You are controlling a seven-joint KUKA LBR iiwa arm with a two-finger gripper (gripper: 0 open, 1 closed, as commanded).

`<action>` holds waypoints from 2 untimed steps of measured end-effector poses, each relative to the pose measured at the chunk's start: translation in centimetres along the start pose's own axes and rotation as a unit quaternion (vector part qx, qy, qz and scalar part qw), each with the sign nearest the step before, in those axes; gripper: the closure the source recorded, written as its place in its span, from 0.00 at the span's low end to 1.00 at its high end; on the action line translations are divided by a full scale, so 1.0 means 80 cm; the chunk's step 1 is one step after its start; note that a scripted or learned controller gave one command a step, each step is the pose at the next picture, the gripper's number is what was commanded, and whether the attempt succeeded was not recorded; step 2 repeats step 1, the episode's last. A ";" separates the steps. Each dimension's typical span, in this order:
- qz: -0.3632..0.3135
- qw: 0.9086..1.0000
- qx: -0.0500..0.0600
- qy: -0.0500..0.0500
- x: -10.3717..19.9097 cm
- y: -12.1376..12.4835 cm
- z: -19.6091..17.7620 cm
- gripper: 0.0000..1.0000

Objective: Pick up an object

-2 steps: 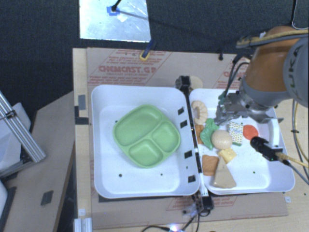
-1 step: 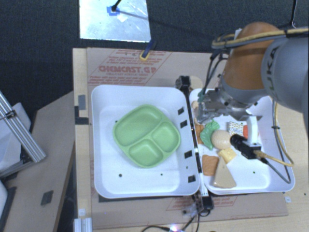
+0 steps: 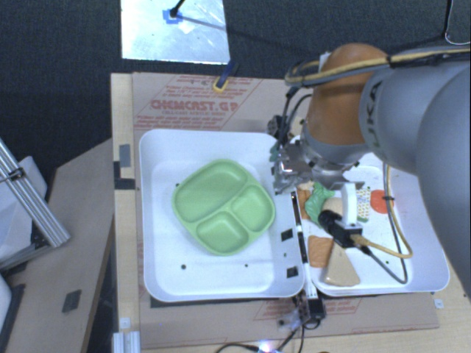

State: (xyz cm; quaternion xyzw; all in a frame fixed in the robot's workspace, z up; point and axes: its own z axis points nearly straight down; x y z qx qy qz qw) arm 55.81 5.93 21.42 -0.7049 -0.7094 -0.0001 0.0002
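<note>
The left shallow white plastic bin [image 3: 151,197] holds a pale green, three-compartment plastic plate [image 3: 223,206], lying flat near the bin's middle and turned at an angle to its walls. Over the wall the two bins share, the gripper [image 3: 291,169] hangs below the grey arm with its orange band [image 3: 346,101]. It sits low at the inner edge of the right white bin [image 3: 434,271], and whether it is released or clenched cannot be told.

Nothing can be seen held in it. Just beside it lies a crumpled green item [image 3: 318,198]. Nearer the front lie a flat orange piece [image 3: 318,250] and a beige triangular wedge [image 3: 341,272], touching each other. Further right are a white printed box [image 3: 361,203] and a red-orange round thing [image 3: 377,201].
</note>
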 end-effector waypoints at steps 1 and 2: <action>0.001 1.000 0.000 0.000 0.002 -0.006 0.000 1.00; 0.001 1.000 0.000 0.000 0.002 -0.006 0.000 1.00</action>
